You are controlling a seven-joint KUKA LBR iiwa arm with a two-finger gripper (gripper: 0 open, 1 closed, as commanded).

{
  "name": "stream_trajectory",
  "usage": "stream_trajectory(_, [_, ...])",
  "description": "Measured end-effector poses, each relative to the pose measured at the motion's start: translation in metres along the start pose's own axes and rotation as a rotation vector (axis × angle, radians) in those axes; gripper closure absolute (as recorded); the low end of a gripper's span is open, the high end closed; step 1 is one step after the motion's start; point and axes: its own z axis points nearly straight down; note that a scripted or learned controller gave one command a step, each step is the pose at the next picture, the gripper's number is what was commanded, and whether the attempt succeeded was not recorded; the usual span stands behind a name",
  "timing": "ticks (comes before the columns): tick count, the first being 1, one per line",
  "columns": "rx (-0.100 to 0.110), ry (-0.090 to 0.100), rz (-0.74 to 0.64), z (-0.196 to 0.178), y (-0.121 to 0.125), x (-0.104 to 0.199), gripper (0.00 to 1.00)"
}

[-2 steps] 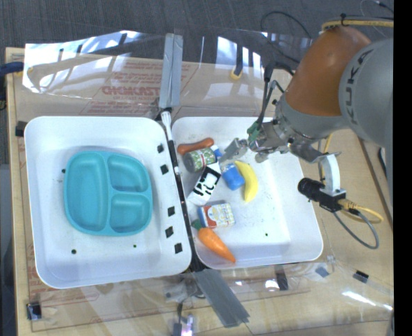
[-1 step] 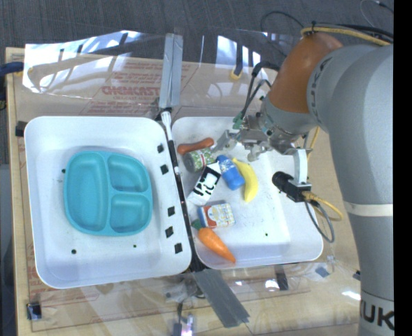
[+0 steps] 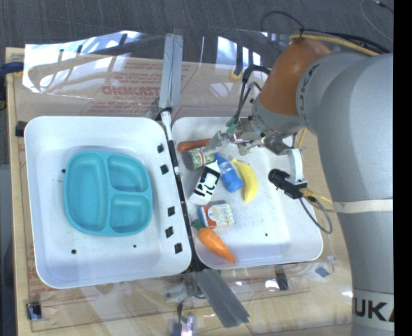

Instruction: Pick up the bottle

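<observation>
The gripper (image 3: 239,136) hangs low over the far part of the right bin (image 3: 289,240); can't tell if it's apart or together. The blue bottle (image 3: 229,174) lies in that bin, just near of the gripper, w/ a banana (image 3: 248,180) touching its right side & a carrot (image 3: 215,243) nearer. A teal tray (image 3: 108,192) sits in the left bin (image 3: 48,247).

Dark grey carpet floor (image 3: 87,5), wooden bench (image 3: 13,208), clear plastic sheet (image 3: 115,61) catching glare
</observation>
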Motion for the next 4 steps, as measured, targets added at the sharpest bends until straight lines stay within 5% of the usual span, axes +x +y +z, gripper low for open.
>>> stream_trajectory(1, [-0.018, -0.001, -0.024, 0.008, -0.015, -0.001, 0.00])
stream_trajectory(2, [-0.012, 0.001, -0.162, 0.008, 0.021, -0.007, 0.00])
stream_trajectory(3, [-0.021, -0.015, -0.199, 0.008, -0.023, 0.002, 0.00])
stream_trajectory(4, [-0.024, -0.013, -0.205, -0.003, -0.021, 0.004, 1.00])
